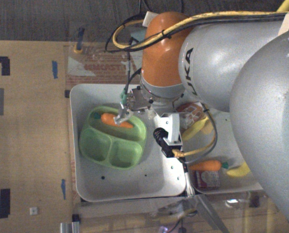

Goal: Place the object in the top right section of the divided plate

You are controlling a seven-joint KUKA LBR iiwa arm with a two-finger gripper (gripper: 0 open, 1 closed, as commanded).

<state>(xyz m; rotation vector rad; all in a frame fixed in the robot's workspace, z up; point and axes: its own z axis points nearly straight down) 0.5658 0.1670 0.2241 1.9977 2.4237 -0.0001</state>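
One carrot (116, 120) lies in the divided plate (113, 139), under the hand (122, 116).

A single fixed camera sits above the worktop (28, 130) and looks down on it at a slant. One white bin (86, 178) lies near centre; the second bin (232, 186) toward 4 o'clock is largely covered. The arm (222, 67) enters from 3 o'clock, close to the lens and bulky. Dark floor, probably, runs along 12 o'clock.
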